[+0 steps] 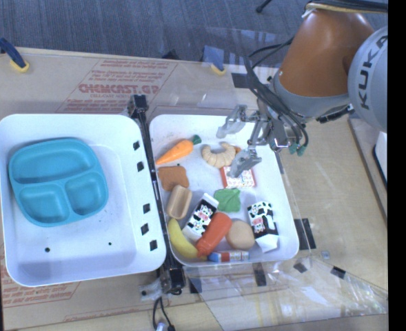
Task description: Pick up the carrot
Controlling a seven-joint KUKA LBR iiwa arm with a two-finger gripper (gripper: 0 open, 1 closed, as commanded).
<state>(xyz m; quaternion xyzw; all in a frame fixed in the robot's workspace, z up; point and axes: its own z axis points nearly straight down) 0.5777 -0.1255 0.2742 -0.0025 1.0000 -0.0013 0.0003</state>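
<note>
The gripper [236, 143] hangs over the upper part of the right bin [285, 205], its two fingers spread apart with nothing between them, one near the bin's top edge and the other just above the red-and-white packet [238, 178], with the croissant [218, 154] between. The carrot [176, 151] lies in the upper left of that bin, left of the croissant and apart from the fingers. In the left bin [65, 254] rests a blue divided tray [58, 179].
</note>
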